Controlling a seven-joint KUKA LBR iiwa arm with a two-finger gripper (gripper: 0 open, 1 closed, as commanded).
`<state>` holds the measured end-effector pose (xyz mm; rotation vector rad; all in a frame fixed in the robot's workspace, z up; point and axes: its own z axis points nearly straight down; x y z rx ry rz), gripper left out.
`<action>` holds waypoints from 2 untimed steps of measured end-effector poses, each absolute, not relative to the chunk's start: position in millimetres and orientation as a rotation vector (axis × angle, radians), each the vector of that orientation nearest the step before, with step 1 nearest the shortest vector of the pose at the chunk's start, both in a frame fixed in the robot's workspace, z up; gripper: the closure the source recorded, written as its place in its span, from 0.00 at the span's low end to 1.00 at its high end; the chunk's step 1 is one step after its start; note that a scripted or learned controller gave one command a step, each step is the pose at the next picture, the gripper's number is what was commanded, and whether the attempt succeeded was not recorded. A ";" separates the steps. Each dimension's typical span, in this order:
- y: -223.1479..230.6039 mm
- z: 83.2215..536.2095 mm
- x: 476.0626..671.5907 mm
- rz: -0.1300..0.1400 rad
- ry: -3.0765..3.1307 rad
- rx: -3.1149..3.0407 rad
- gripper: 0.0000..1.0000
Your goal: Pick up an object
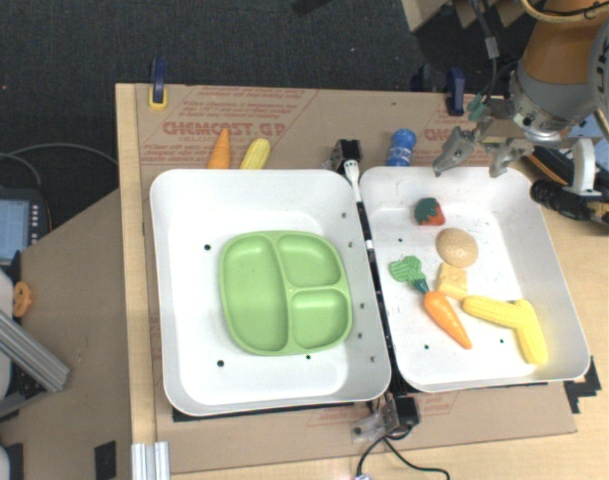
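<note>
My gripper (476,158) hangs open above the far edge of the right bin (559,298), nothing between its fingers. Below it in that bin lie a small red-and-green strawberry-like toy (429,211), a tan egg-shaped piece (456,248), a yellow block (452,284), a green broccoli-like piece (408,269), an orange carrot (448,319) and a yellow corn cob (507,321). The gripper is up and to the right of the red toy, apart from every object.
The left bin (184,268) holds a green divided plate (285,292). Behind the bins on the cardboard lie an orange toy (218,150), a yellow toy (255,153), a black tool (346,154) and a blue bottle (402,148).
</note>
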<state>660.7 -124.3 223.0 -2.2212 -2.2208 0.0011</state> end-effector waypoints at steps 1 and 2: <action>-129.6 81.2 644.2 0.013 -2.212 -2.214 0.00; -112.2 84.1 583.5 0.005 -2.214 -2.218 0.00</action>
